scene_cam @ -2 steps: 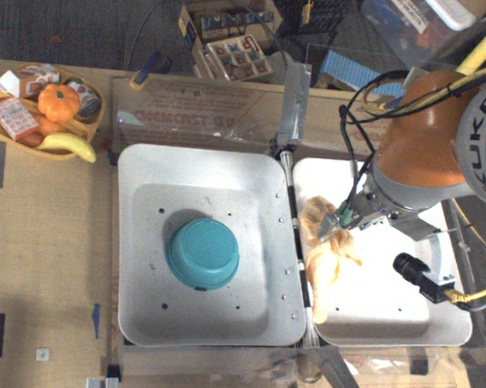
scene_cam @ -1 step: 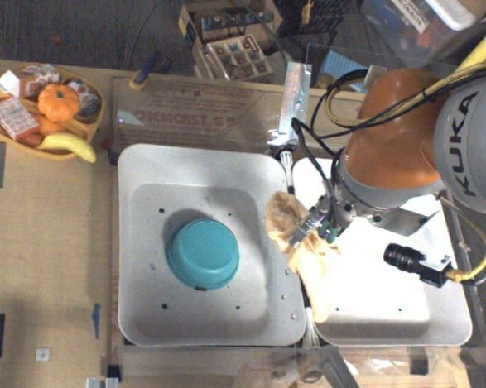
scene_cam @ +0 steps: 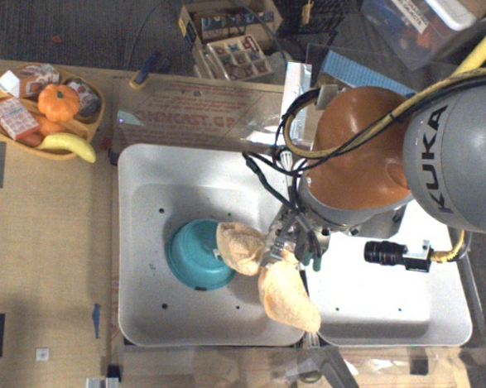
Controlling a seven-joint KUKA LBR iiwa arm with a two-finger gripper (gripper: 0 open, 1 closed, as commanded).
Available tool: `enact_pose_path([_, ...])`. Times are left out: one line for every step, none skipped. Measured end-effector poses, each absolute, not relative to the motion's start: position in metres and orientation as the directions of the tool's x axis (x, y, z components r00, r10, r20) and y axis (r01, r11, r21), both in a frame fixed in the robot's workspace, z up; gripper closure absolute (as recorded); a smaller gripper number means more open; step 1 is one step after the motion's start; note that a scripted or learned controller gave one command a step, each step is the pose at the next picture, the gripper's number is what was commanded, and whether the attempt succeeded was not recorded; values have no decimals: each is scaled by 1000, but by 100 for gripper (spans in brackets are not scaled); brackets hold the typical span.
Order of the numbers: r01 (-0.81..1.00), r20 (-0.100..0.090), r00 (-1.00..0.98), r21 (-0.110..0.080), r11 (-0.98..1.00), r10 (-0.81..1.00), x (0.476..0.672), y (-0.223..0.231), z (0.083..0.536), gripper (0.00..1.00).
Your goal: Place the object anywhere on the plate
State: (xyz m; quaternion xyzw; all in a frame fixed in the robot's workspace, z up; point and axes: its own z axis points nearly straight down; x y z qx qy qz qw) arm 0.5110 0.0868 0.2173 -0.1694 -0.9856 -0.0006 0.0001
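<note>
Lower centre of frame: a tan, floppy pastry-like object (scene_cam: 287,296), probably a soft toy, lies on the left bin's (scene_cam: 135,306) floor at its right edge, a second tan lump (scene_cam: 239,248) beside it touching the teal plate (scene_cam: 199,254). It looks light, squashy and non-fragile, so pinch it across the narrow upper end. The pincer (scene_cam: 288,240) hangs just above that end; whether it's open or closed, can't tell. Upper left on the table (scene_cam: 49,242): fruit basket (scene_cam: 45,117).
</note>
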Motion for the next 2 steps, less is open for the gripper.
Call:
enact_pose_path([5, -1, -1000, 2, 1000, 5, 495, 134, 222, 100])
enact_pose_path([5, -2, -1000, 2, 1000, 5, 495, 134, 223, 0])
